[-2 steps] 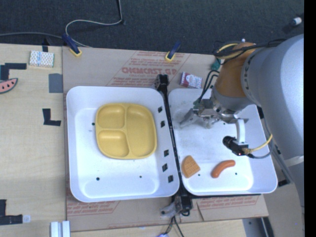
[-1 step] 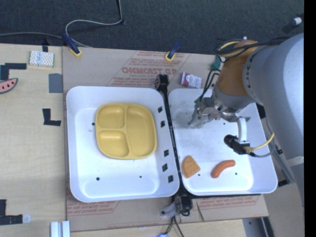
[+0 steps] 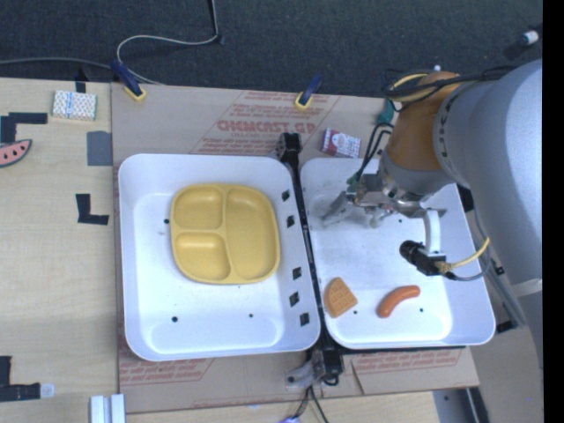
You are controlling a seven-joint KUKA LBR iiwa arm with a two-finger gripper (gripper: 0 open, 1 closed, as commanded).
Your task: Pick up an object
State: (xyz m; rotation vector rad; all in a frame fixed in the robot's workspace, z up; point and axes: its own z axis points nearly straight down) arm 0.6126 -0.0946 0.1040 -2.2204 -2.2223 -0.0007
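In the right bin point(image 3: 458, 329), near its front wall, lie a small brown cracker-like piece point(image 3: 339, 296) and an orange-red sausage point(image 3: 398, 300). My gripper point(image 3: 356, 212) hangs over the back left part of that bin, well behind both items. It is open, with nothing between its fingers. One finger point(image 3: 333, 208) points left toward the divider between the bins. The grey arm with its orange band point(image 3: 423, 130) comes in from the right and hides the bin's back right corner.
A yellow divided plate point(image 3: 225, 233) lies in the left bin point(image 3: 141, 324). A small red and white packet point(image 3: 340, 143) rests on the cardboard behind the right bin. A black cable fitting point(image 3: 421, 256) hangs off the wrist over the right bin.
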